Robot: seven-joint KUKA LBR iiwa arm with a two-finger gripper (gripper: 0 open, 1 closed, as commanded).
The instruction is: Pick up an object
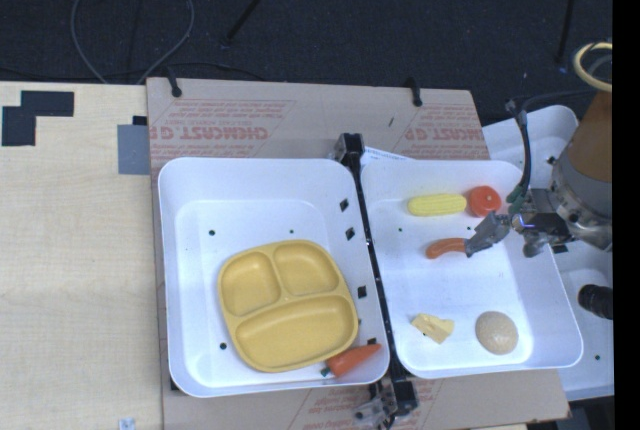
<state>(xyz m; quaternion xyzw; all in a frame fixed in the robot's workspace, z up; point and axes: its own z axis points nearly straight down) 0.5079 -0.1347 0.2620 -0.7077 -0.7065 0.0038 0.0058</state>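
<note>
In the right bin [545,343] lie a yellow corn cob [436,205], a red tomato [484,199], an orange-red sausage-like piece [444,247], a pale yellow cheese wedge [433,326] and a beige round bun [496,332]. My gripper [489,234] hangs over the bin's right half, just right of the sausage piece and below the tomato. A grey finger [487,231] points left toward the sausage's end. Nothing shows between the fingers.
The left bin [190,208] holds a yellow divided plate [287,304]. An orange carrot [351,360] lies at that bin's front right corner, by the divider. Brown cardboard [300,123] lies under both bins. The arm's wrist [590,178] stands past the right bin's edge.
</note>
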